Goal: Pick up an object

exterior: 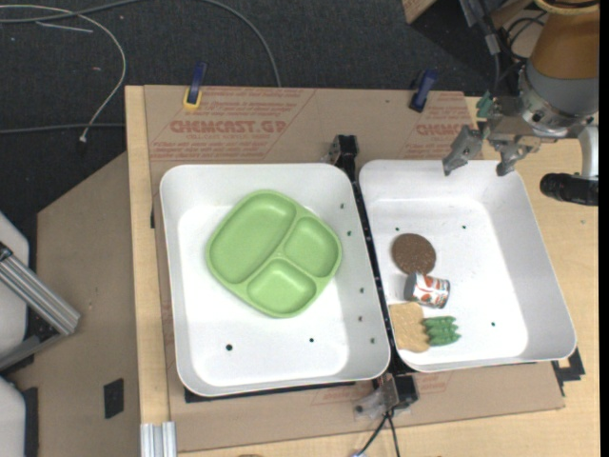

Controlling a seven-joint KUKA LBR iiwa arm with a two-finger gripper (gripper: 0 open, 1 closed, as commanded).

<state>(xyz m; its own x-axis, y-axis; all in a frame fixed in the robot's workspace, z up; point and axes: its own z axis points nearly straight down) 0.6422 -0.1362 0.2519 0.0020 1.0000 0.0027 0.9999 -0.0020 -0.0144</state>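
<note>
We read "CHEMCAST GP" on the table's cardboard (228,125) at its far edge; the claw (482,158) hangs spread, grasping nothing.

**Surfaces on the desk**

You have two smooth white plastic bins: the left bin (190,350) and the right bin (514,246), both faintly glossy. Your green divided plate (274,252) looks like matt moulded plastic. The brown disc (414,251) looks rough and grainy, and the small can (429,291) shiny. Beneath them lies matt printed cardboard (238,122). The hand (483,155) looks like dull grey metal.
</note>
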